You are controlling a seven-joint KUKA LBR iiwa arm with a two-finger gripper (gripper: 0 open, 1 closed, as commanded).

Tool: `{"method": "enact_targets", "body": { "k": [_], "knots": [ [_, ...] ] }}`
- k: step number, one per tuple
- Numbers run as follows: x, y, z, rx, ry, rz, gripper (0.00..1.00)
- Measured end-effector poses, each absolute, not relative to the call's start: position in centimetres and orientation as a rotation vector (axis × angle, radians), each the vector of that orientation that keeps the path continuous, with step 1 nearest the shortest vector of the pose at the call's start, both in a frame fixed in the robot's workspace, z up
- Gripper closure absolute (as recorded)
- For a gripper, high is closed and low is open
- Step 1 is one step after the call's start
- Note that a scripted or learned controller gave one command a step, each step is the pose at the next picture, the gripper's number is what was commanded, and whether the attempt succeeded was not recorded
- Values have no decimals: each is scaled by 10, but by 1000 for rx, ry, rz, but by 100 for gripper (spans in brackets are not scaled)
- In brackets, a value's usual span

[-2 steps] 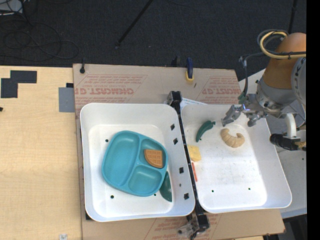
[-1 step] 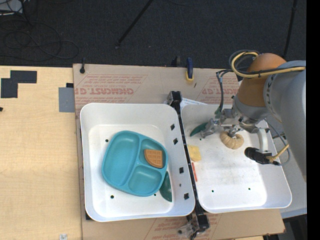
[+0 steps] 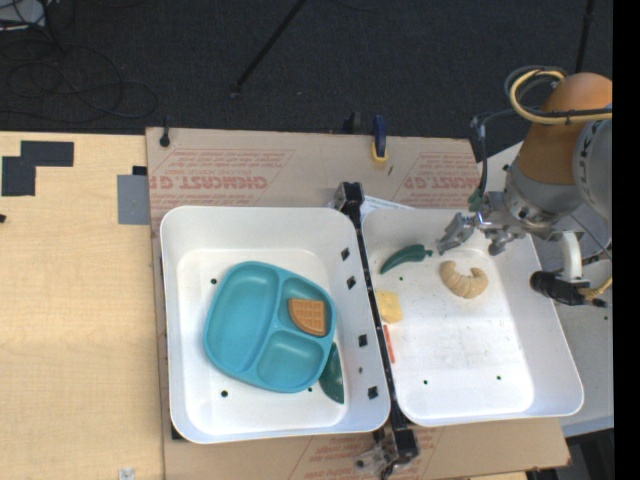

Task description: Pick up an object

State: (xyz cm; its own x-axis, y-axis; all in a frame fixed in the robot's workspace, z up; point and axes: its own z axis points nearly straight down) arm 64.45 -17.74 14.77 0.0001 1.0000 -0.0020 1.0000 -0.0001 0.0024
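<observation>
The gripper (image 3: 480,230), fingers spread with nothing between them, hovers above the croissant (image 3: 465,280), likely light and stiff; grip its thick middle.

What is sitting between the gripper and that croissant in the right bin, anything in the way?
Nothing visible blocks it. The gripper hangs over the right bin's upper part, and the croissant lies just below it on bare bin floor. The green pepper lies off to the side, apart from both.

We are seeing even, bright light from above whitening the 2 bins (image 3: 200,230), soft shadows lying under the plate (image 3: 240,328), and the dark floor (image 3: 300,48) staying dim and slightly soft.
</observation>
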Motion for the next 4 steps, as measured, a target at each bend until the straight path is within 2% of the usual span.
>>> {"method": "enact_targets", "body": {
  "k": [1, 2, 3, 4],
  "knots": [
    [642, -114, 84, 2222, 2232, -5, 0],
    [643, -118, 97, 2224, 2225, -4, 100],
    [646, -113, 243, 2212, 2216, 12, 100],
    [637, -128, 391, 2209, 2214, 12, 100]
  ]
}}
